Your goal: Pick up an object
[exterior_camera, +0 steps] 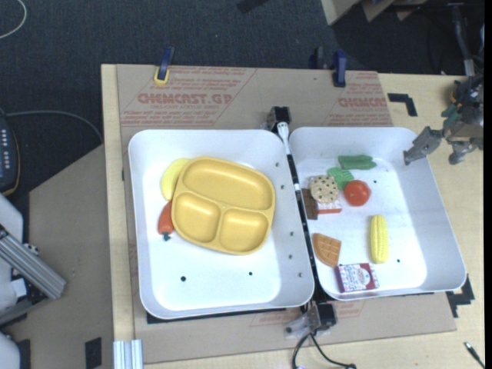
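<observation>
While my gripper hangs at the right edge of the frame, over the upper right rim of the right bin, nothing of the task is done yet: my jaws stand spread apart with only air between them, and every candidate lies untouched below and to the left of me. In the right bin I see a green piece near the top, a red tomato just under it, a speckled cookie beside a brown bar, a yellow corn cob lower down, an orange waffle wedge and a small red-and-white box at the bottom. The left bin holds a yellow divided tray that lies partly over a yellow fruit and an orange-red piece. By my judgement the green piece and the tomato are nearest; what remains is to choose one, move over it, descend, close and lift.
</observation>
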You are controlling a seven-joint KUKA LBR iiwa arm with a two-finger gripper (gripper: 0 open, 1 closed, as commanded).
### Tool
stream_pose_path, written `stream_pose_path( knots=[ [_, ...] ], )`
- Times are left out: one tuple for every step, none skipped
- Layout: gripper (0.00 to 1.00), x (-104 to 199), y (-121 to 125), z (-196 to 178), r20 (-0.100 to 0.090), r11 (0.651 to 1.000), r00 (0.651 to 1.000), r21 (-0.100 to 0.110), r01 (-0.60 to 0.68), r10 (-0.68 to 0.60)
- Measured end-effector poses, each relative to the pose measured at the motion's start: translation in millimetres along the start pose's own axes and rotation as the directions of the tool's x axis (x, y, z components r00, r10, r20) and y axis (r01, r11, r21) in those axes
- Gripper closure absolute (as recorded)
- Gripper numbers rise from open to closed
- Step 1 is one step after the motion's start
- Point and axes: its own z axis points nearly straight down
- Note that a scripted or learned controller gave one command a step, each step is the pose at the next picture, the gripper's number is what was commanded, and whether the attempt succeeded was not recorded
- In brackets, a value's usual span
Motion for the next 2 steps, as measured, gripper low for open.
stream_pose_path(
  knots=[
    [0.00, -0.8, -10.3, 50.3, -0.003, 1.000, 1.000, 0.006, -0.001, 0.001],
    [0.00, 7.1, -14.1, 96.5, -0.004, 1.000, 1.000, 0.007, 0.000, 0.000]
  ],
)
